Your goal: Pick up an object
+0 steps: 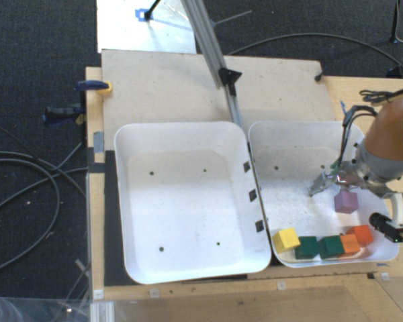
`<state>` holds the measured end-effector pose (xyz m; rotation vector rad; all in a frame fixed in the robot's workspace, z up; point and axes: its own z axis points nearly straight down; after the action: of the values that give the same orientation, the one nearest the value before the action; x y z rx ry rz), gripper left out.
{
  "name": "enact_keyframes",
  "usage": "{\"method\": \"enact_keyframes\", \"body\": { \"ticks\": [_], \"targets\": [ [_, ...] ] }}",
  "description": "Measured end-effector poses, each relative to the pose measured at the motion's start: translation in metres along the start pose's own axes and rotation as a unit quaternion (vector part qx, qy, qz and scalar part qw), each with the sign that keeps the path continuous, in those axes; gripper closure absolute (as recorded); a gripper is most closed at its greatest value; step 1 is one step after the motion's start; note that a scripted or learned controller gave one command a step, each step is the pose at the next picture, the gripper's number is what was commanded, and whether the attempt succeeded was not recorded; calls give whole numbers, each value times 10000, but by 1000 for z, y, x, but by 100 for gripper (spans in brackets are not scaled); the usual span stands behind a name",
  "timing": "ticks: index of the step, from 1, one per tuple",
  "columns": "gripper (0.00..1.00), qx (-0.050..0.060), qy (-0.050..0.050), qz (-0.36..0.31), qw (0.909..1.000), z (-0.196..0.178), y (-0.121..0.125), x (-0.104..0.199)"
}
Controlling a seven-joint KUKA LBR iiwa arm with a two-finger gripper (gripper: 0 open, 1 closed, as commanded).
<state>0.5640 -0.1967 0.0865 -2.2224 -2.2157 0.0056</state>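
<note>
the pincer point(324, 182) hangs low over the right bin point(282, 146), reaching in from the right on the grey arm with the orange band point(389, 136). i cannot tell if it is spread or pressed together, and i see nothing pinched in it. just beside it, a little to the right and nearer, a purple block point(346, 202) sits on the bin floor, close to the pincer but apart from its tips. along the near wall of the same bin a row of blocks lies side by side: a yellow block point(286, 239) at the left, then two green blocks point(320, 247), then an orange block point(350, 244) and a red block point(363, 234). the left bin point(131, 136) sits touching the right bin. a grey pole point(208, 39) slants across the far side.
</note>
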Motion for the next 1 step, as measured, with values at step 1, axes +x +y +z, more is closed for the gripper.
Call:
{"method": "enact_keyframes", "body": {
  "ticks": [1],
  "targets": [
    [100, -47, -3, -35, 10000, -15, 4, 3]
  ]
}}
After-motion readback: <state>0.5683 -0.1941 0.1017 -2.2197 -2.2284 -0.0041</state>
